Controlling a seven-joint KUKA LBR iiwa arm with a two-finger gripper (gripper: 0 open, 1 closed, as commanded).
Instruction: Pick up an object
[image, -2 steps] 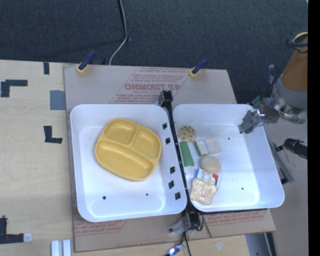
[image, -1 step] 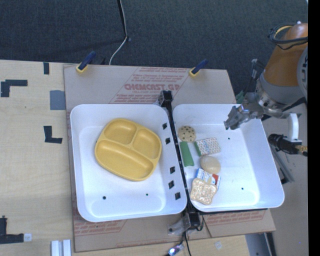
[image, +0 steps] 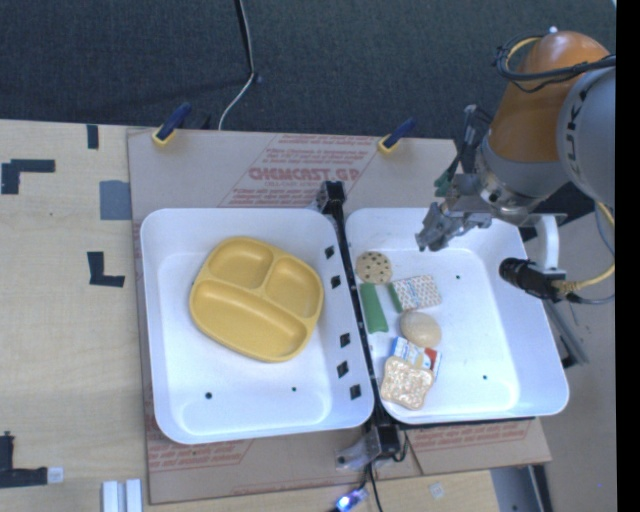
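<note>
Watching the feed from my desk, starting at the bottom of the frame: the right bin (image: 500, 390) has a little cluster of stuff piled against its left wall. Nearest the lower edge there's a tan waffle-looking square (image: 406, 382), and touching it just above is a small blue and white packet (image: 415, 353). Next up is a pale round bun-like thing (image: 421, 329), then a checkered cracker piece (image: 416, 292) with a green stick (image: 374, 307) lying along the divider beside it, and a speckled cookie (image: 373, 266) at the top of the pile. Left bin (image: 170, 400) in the middle of the frame just holds the yellow divided tray (image: 258, 297). Further up, upper right of the frame, the gripper (image: 436, 234) hangs over the back part of the right bin, apart from every item, nothing between the fingers that I can see, and honestly I can't tell if they're spread or pinched from this angle. So I'd call this the approach step, no grasp yet. Any of those items would count as the pick, and the cookie or cracker piece sits closest to the tool. Next move, I reckon, means shifting toward the lower left of where it hangs and coming down on one piece without clipping the neighbours, which are packed pretty tight.
</note>
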